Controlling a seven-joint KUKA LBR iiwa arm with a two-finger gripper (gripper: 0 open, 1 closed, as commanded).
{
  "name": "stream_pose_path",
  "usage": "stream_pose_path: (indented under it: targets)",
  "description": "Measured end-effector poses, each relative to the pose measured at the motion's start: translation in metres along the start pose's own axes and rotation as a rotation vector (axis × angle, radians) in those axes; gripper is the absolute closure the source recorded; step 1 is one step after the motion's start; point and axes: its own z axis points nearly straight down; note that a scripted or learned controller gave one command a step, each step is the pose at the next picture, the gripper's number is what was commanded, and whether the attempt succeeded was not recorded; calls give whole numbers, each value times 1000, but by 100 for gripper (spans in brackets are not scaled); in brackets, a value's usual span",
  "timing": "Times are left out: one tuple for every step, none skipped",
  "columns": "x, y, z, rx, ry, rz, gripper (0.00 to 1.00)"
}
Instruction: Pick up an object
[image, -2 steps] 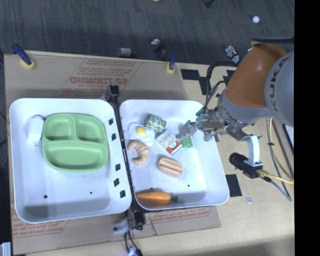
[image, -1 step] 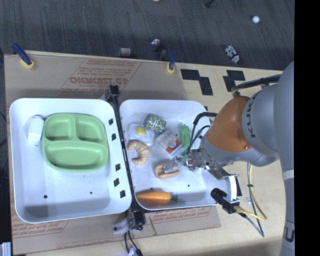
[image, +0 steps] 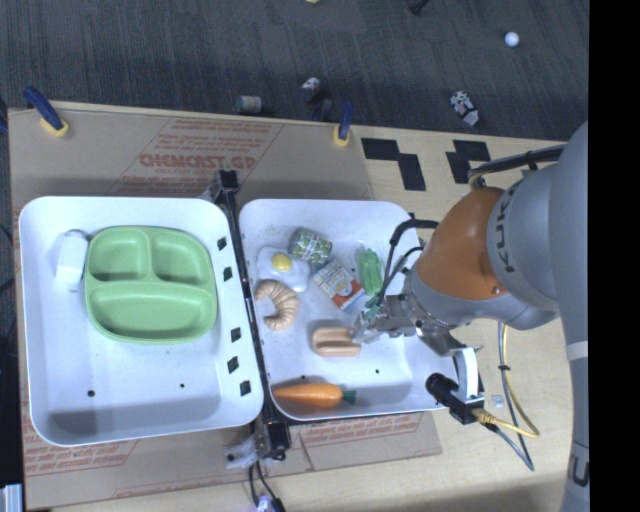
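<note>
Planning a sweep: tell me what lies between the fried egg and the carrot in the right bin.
The camera view shows a croissant between the fried egg and the carrot, then bare bin floor.

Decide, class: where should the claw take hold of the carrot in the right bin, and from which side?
Probably grip the carrot across its thick orange middle, coming straight down. It lies flat along the bin's near wall, so fingers should straddle its narrow width, clear of the green tip.

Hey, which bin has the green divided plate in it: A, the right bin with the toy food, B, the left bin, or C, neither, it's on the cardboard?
B: the green divided plate lies inside the left bin, apart from the toy food.
</note>
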Motion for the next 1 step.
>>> stream_pose_path:
  targets:
    - [49, -19, -80, -2, 0, 4, 100]
